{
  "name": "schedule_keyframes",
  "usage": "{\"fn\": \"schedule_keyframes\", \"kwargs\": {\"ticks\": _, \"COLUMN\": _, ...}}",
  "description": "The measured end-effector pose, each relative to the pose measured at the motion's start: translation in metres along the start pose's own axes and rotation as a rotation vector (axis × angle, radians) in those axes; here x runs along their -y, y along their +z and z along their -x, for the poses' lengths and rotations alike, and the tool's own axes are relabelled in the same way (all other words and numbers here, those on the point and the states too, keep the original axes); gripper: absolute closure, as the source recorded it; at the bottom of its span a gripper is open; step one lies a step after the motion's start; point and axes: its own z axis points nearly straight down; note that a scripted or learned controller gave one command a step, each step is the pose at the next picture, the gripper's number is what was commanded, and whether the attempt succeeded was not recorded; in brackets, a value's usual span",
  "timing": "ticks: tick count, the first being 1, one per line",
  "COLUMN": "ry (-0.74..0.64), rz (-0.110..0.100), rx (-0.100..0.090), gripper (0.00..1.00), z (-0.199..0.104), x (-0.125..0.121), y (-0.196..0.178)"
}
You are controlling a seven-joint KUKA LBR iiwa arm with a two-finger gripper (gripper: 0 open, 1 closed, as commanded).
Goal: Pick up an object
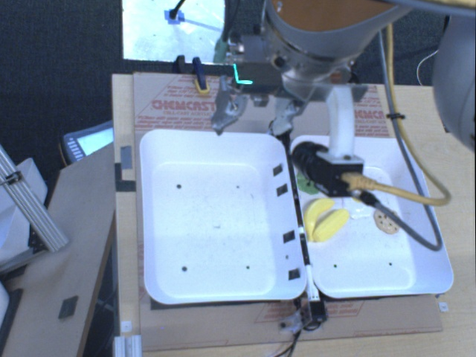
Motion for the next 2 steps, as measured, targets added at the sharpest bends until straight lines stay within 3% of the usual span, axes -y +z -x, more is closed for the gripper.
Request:
{"fn": "schedule_keyframes", "kwargs": {"ticks": 1, "ry": -0.005, "rz": 0.002, "rx": -0.001, "gripper": 1.0, "z": -0.0002, "x": -0.0004, "y": -0.0113}}
{"fn": "schedule_keyframes", "kwargs": {"ticks": 2, "ry": -0.006, "rz": 0.001, "rx": -0.001, "gripper": 0.0, "z": -0.0002, "x": -0.0003, "y": -0.0109}}
